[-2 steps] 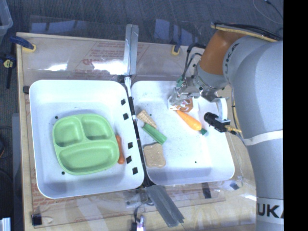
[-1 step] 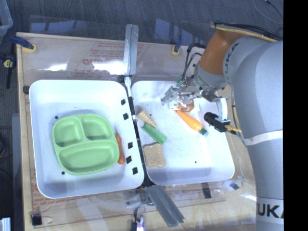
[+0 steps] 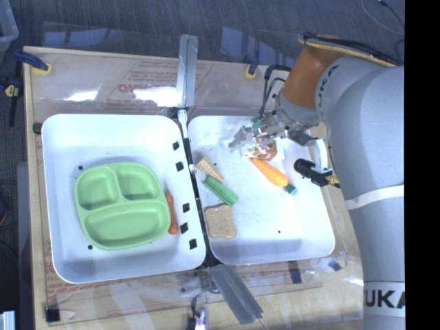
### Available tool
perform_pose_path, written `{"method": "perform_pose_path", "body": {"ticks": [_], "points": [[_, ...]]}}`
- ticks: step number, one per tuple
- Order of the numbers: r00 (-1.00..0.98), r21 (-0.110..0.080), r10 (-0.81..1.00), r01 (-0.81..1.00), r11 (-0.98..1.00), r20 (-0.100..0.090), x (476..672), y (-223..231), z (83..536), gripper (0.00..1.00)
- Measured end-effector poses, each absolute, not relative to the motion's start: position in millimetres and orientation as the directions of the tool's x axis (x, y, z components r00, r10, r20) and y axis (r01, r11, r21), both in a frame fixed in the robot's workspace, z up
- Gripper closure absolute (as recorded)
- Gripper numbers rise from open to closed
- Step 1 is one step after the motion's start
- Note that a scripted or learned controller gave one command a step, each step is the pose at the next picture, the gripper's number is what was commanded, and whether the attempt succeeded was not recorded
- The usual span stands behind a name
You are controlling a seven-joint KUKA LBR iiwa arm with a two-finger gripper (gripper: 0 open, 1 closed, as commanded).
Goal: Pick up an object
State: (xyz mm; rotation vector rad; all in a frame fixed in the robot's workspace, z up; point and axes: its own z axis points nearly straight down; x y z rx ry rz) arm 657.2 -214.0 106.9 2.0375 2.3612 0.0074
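My gripper (image 3: 249, 139) hangs low over the far part of the right bin (image 3: 309, 218), reaching in from the right. Right beside it, on its near right side, lies a small brown-and-orange item (image 3: 266, 150); contact between them is unclear. An orange carrot (image 3: 269, 172) with a teal tip lies just in front of the gripper, pointing toward the bin's right wall. Further left are a tan wedge (image 3: 208, 168), a green stick (image 3: 221, 193) and a slice of bread (image 3: 220, 222).
The left bin (image 3: 62, 143) holds a green divided plate (image 3: 122, 205) with a small orange piece (image 3: 170, 213) by its right rim. A black-clipped divider (image 3: 187, 184) separates the bins. The arm's grey body (image 3: 364, 136) looms over the right bin's right side.
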Motion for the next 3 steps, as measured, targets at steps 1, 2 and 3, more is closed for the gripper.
{"method": "perform_pose_path", "body": {"ticks": [1,2,3], "points": [[-0.153,0.029,0.988,0.988,0.154,-0.019,661.8,-213,122,1.00],[-0.154,0.030,0.988,0.987,0.155,-0.019,662.0,-213,122,0.00],[-0.261,0.034,0.965,0.965,0.261,-0.024,638.7,-212,110,0.00]]}}
